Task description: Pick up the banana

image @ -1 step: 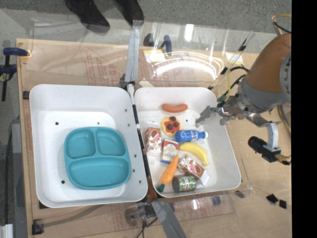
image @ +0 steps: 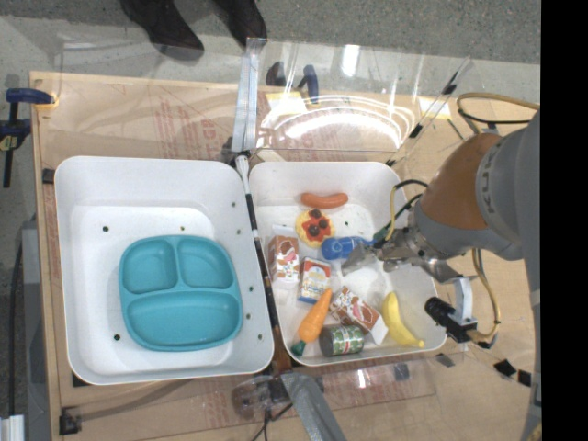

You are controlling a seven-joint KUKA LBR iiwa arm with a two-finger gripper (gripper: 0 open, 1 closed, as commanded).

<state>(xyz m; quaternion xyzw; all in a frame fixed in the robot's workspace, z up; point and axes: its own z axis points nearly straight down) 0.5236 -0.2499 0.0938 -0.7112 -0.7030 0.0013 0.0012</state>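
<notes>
Yellow curved banana (image: pixel 401 321) lies in my right-hand white bin (image: pixel 276 175), just below the hand (image: pixel 378 254), apart from it; its grip I cannot tell.

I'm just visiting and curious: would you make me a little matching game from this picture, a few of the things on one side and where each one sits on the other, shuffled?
Things:
1. banana
2. hot dog
3. turquoise divided plate
4. carrot

Places:
A. in the left bin
B. near the far wall of the right bin
C. near corner of the right bin, on the arm's side
D. between the small carton and the green can

Pairs: 1-C, 2-B, 3-A, 4-D
</notes>
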